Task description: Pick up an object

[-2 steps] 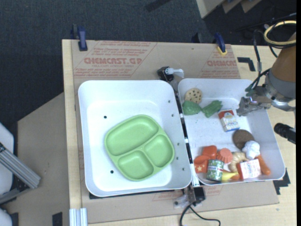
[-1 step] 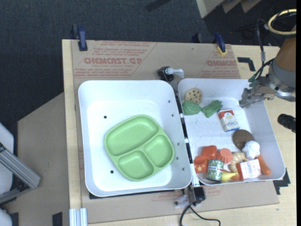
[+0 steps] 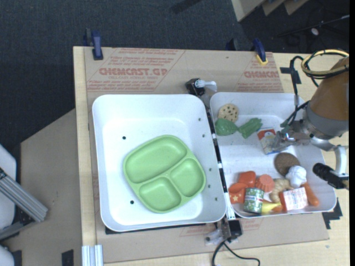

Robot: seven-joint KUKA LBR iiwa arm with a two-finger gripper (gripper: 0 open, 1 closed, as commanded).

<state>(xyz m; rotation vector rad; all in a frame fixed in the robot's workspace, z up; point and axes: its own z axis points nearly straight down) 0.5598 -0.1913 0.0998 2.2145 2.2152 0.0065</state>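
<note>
- Gripper (image 3: pixel 277 140) low over the upper right part of the right bin (image 3: pixel 249 101), metallic and blocky at the tip, set on a small crumpled red-and-white packet (image 3: pixel 267 137); cannot tell how it is set or whether anything is grasped (tip blurred against the packet).
- Above it, grey wrist and rounded orange band of the arm (image 3: pixel 330 107), reaching in from the right edge, bent down toward the bin; yellow and black cables looped over the top.
- Just below the gripper: a round brown lump (image 3: pixel 285 162), matte, perhaps a potato or kiwi, touching a white knobbly garlic-like bulb (image 3: pixel 297 174).
- Left of the gripper: a green leafy plastic piece (image 3: pixel 250 127) beside a smooth green pepper shape (image 3: pixel 224 127), and a flat round cookie (image 3: pixel 228 112) with dark specks near the bin's upper left corner.
- Along the bin's lower edge, crowded together: glossy red-orange tomato-like pieces (image 3: pixel 247 182), a small can (image 3: pixel 254 199) with a green label, a yellow piece (image 3: pixel 270 207), a red-and-white carton (image 3: pixel 294 199), an orange carrot shape (image 3: pixel 311 195).
- Left bin (image 3: pixel 111 126), shallow white plastic with rounded corners, holding a pale green divided plate (image 3: pixel 163 173) of three compartments, lying tilted.
- Under both, a brown cardboard sheet (image 3: pixel 133 71) printed with red lettering, clamped at its top edge by a blue clamp (image 3: pixel 96 43) and a blue-and-yellow one (image 3: pixel 259 53).
</note>
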